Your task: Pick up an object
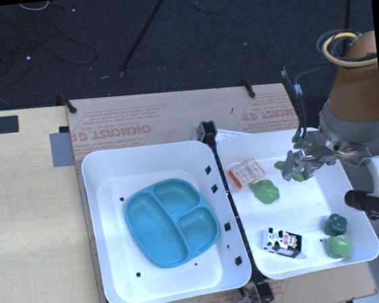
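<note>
My gripper (295, 168) hangs over the upper right part of the right bin (361, 230), with the grey arm and its orange band behind it. A small dark green bit (282, 167) shows right at its left side; whether it is held is unclear. A light green leafy object (265, 191) lies just below and left of the gripper. Further left rests a red and white packet (246, 172). A black and white small box (282, 241) lies near the bin's front. At the front right corner sit a dark teal object (334, 223) and a pale green one (338, 246).
The left bin (105, 191) holds a blue divided plate (172, 221). A black divider (223, 198) with clips runs between the bins. Both bins rest on brown cardboard (138, 122) over a pale wooden bench (29, 233).
</note>
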Available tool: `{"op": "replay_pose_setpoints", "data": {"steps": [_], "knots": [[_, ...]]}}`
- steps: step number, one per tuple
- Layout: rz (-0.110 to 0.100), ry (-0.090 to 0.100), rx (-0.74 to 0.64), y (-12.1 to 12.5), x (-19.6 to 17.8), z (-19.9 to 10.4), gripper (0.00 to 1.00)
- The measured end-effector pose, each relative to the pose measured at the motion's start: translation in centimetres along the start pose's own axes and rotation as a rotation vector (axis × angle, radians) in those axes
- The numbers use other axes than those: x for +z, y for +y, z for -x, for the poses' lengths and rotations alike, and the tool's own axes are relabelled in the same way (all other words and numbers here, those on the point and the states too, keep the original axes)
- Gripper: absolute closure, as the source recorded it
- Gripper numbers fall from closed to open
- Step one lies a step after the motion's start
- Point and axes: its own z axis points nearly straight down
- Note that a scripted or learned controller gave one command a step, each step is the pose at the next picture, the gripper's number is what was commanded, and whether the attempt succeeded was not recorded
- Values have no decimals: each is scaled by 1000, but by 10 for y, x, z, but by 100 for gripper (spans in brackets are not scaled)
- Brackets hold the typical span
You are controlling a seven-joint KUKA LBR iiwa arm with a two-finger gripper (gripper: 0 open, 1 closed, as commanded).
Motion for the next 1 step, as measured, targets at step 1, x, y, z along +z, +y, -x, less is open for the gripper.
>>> {"op": "replay_pose_setpoints", "data": {"steps": [1], "knots": [[-2, 1, 0, 7, 15, -49, 100]]}}
